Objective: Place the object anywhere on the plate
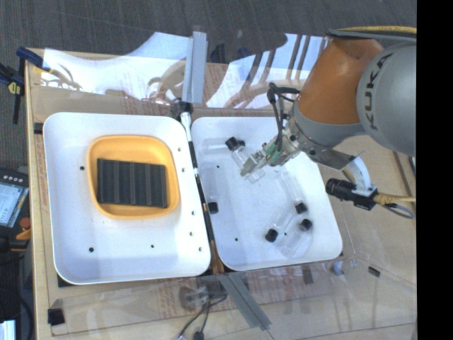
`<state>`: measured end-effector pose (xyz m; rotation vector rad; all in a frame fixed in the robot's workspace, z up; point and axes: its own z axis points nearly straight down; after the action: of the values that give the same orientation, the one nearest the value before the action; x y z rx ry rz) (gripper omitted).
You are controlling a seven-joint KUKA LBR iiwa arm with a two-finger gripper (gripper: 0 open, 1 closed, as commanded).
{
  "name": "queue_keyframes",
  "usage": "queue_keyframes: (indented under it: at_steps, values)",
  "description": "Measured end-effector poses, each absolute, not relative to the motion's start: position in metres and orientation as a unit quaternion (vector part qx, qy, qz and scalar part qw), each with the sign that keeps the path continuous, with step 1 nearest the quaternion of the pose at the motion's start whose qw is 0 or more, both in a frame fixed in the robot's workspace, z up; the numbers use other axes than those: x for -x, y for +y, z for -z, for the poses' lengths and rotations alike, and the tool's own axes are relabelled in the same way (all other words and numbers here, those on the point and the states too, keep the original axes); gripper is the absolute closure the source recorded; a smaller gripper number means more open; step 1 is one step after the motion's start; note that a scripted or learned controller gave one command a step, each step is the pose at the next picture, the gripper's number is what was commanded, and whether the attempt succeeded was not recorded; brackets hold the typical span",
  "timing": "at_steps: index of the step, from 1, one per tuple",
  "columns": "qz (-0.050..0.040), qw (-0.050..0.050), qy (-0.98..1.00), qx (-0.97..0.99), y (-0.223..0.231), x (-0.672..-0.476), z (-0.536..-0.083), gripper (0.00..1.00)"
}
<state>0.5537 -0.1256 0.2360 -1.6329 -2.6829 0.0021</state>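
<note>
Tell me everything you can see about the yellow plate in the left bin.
The yellow rounded-rectangle plate lies flat in the left shallow white bin, toward its upper middle. It looks like smooth plastic with a raised, rounded rim. Its centre holds a dark rectangular ribbed panel with several parallel ridges running top to bottom. Nothing else rests on it, and it touches only the bin floor beneath it.

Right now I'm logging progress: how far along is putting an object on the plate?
Nothing looks done: the yellow plate in the left bin carries only its dark ridged insert. The claw is over the right bin, near a clear vial. Grasping, carrying and placing remain.
</note>
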Motion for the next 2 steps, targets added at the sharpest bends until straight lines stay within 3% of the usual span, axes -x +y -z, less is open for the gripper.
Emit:
queue_keyframes:
  at_steps: [1,2]
  values:
    - [-0.001,0.003,-0.907,0.421,-0.11,-0.551,-0.233,1.0]
    - [-0.0004,-0.001,-0.94,0.341,-0.097,-0.608,-0.258,1.0]
